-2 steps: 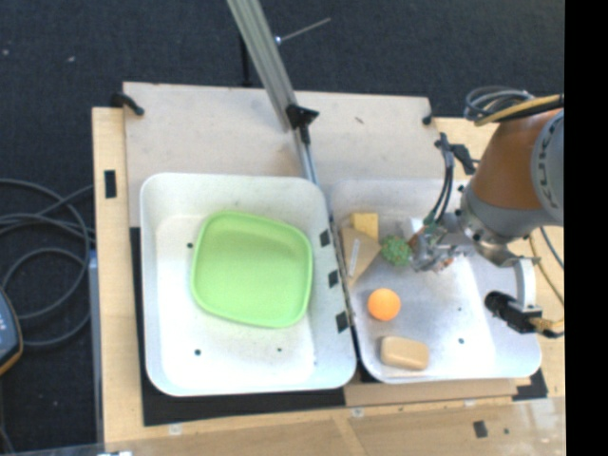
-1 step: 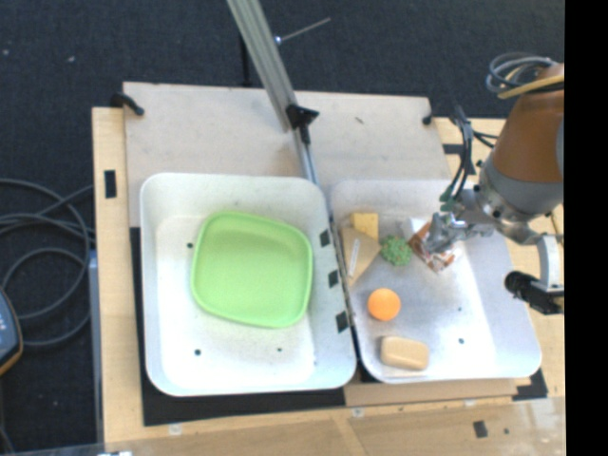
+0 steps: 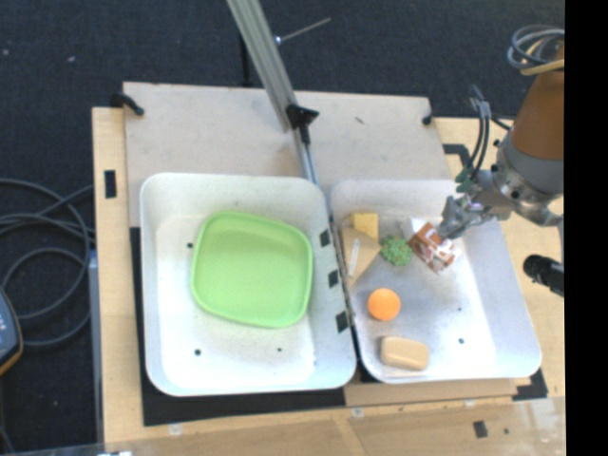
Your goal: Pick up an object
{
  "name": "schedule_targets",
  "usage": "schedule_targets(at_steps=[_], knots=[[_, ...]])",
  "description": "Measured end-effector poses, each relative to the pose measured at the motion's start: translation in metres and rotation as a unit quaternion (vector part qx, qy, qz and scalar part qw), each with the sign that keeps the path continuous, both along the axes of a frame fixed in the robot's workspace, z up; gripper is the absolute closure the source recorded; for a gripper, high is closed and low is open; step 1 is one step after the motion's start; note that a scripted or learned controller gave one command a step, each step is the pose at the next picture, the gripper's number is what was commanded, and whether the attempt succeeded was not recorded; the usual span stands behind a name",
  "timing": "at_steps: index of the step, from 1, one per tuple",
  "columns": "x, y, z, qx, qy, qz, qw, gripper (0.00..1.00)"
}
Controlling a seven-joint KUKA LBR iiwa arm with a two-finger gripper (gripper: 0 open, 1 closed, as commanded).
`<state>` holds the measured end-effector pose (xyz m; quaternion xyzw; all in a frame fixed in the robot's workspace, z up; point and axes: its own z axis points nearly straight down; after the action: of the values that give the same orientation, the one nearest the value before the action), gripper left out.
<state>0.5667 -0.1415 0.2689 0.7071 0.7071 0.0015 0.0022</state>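
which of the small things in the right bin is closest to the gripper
The red-and-white box, right under the gripper; the broccoli, orange ball and tan block lie farther away.

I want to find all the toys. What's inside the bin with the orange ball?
Inside the right bin lie the orange ball, a green broccoli piece, a yellow wedge, a tan block and a red-and-white box. The hand covers part of that box.

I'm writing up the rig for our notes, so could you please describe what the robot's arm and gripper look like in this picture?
The arm comes in from the right: a broad orange-brown band sits above a grey wrist section. Dark cables run down beside it, and pale looped cables show above the band. The gripper is small, grey and metallic, with a spot of green near its base.
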Motion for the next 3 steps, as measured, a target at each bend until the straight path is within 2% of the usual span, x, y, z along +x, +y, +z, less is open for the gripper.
schedule_targets(at_steps=[1, 2, 3], knots=[[0.01, 0.059, 0.001, 0.001, 0.002, 0.002, 1.0, 1.0], [0.01, 0.106, -0.014, 0.0007, 0.003, 0.002, 1.0, 1.0], [0.023, 0.157, -0.01, 0.0009, 0.002, 0.002, 1.0, 1.0]])
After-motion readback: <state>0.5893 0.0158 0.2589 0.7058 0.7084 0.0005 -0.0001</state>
